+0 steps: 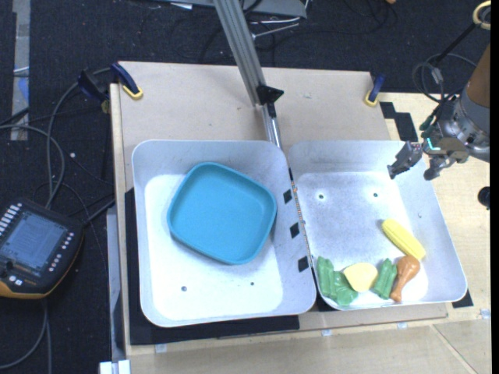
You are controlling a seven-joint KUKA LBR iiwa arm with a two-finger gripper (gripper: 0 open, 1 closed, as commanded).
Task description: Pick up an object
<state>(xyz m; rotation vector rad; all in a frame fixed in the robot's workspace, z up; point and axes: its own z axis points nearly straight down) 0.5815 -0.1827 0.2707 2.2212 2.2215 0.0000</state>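
The right bin [351, 209] holds several toy foods along its near right side: a yellow corn cob [403, 238], an orange-brown drumstick-like piece [405, 275], a yellow round piece [360, 276], a green piece [385, 277] and a green leafy piece [334, 281]. My gripper [418, 162] hangs over the bin's far right edge, well back from the foods. Its two dark fingers are spread apart with nothing between them.
A blue square plate [222, 212] lies in the left bin [168, 287]. A slanted metal pole [245, 49] rises from the bench behind the bins. Yellow clamps [130, 89] sit at the board's far corners. A handheld pendant [31, 244] lies left of the bench.
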